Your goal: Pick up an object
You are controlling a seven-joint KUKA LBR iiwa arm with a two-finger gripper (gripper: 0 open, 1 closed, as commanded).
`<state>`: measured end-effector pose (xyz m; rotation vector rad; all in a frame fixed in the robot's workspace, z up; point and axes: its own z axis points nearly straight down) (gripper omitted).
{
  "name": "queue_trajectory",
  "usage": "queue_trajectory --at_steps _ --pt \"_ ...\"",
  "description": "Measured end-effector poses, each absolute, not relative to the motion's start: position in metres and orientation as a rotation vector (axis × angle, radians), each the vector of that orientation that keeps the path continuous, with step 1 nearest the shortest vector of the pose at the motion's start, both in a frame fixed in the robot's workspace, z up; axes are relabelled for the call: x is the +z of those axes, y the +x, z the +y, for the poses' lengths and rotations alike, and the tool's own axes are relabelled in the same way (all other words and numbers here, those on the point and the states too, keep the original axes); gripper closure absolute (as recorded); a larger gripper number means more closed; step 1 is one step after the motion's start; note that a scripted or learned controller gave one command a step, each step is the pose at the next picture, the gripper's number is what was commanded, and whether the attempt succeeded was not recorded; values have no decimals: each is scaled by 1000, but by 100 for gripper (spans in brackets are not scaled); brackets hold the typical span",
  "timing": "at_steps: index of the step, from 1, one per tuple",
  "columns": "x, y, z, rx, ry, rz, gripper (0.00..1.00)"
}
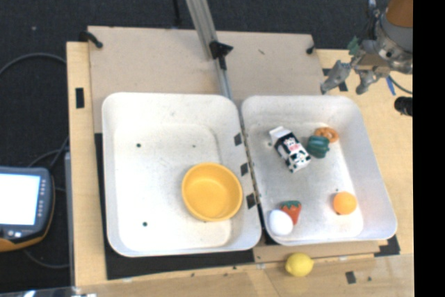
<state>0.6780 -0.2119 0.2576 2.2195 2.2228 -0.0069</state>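
My gripper point(350, 81) hangs above the far right corner of the right bin point(372, 170), its two fingers spread open with nothing between them. In the right bin lie a black-and-white cow toy point(290, 149), a green and orange toy point(320, 142), an orange ball point(344, 203), a white egg point(281, 222) and a small red and green piece point(293, 210) touching the egg. A yellow bowl point(212, 191) sits in the left bin point(139, 170), near its front right.
A yellow lemon point(299, 264) lies on the bench in front of the right bin. A slanted metal pole point(198, 3) rises behind the bins. A tablet device point(21, 205) sits at the far left.
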Motion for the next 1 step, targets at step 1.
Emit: queue_trajectory --at_steps 1 --pt "201 674 -205 -8 2218 2227 0"
